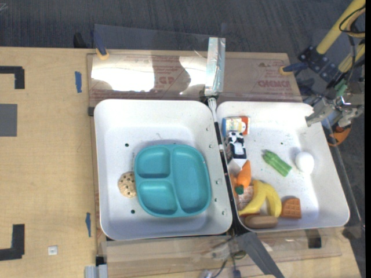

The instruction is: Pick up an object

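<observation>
Table from above: two white bins, end effector parked off the right edge.

I see plywood table point(46, 155) with black tape marks at left, dark carpet point(174, 4) behind. Left bin point(110, 114) holds a teal divided plate point(172, 179), cookie point(127, 184) touching its left rim. Right bin point(324, 207) holds the objects: milk carton point(235, 136), carrot point(244, 174), banana point(264, 198), green piece point(276, 163), white egg point(304, 161). End effector point(339, 106) sits near the bin's far right corner; I can't tell its finger state.

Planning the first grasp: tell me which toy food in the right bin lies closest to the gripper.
The white egg, alone near the right bin's right wall, lies closest to the gripper. The green piece is farther left; the banana cluster sits at the front-left.
</observation>
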Robot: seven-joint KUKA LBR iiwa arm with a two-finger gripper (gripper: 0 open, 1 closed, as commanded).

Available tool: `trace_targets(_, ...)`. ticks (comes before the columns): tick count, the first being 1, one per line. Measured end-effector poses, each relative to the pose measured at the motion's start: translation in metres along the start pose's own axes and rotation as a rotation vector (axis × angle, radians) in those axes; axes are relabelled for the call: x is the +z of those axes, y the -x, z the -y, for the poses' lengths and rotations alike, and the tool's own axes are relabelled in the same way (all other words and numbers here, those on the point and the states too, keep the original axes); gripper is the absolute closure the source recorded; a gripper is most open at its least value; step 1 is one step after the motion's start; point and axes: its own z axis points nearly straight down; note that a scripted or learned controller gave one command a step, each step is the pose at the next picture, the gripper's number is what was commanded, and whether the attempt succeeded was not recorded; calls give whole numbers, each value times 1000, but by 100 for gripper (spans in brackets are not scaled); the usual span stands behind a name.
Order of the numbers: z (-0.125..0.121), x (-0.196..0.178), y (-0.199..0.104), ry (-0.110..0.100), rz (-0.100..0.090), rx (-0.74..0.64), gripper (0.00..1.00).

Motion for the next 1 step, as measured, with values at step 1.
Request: trace_targets(1,89,165,-43,-1,-1,-100,0)
